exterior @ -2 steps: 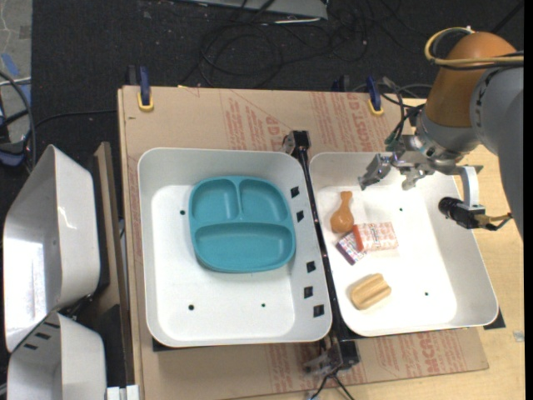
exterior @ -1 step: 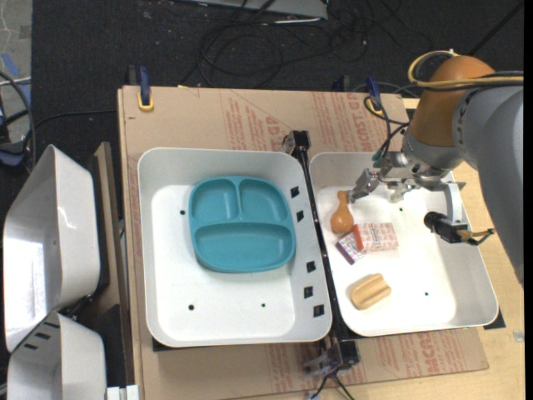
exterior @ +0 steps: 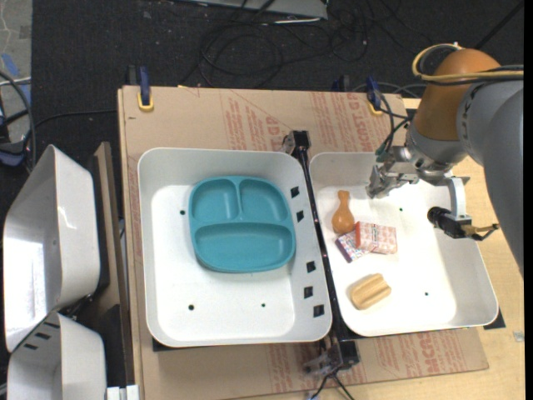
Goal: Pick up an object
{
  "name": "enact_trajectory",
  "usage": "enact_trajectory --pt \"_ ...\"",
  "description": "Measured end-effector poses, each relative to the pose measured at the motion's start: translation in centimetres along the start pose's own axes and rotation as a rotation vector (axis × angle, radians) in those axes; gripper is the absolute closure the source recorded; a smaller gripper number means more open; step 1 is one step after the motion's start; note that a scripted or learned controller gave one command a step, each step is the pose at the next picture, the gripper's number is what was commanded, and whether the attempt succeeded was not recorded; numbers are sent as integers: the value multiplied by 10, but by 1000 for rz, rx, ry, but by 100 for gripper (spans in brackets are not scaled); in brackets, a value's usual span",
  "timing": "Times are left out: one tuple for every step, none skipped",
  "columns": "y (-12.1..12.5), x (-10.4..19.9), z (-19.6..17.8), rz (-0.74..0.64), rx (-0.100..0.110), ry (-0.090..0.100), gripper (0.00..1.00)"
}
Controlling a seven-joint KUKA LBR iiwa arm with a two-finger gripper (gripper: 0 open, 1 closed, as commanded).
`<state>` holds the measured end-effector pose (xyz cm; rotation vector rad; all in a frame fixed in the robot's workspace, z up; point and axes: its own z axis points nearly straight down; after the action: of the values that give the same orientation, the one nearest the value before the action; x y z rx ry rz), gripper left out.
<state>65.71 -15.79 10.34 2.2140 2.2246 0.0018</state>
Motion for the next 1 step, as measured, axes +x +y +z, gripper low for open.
enact_trajectory --pt "-8 -3 -47 6 0 1 100"
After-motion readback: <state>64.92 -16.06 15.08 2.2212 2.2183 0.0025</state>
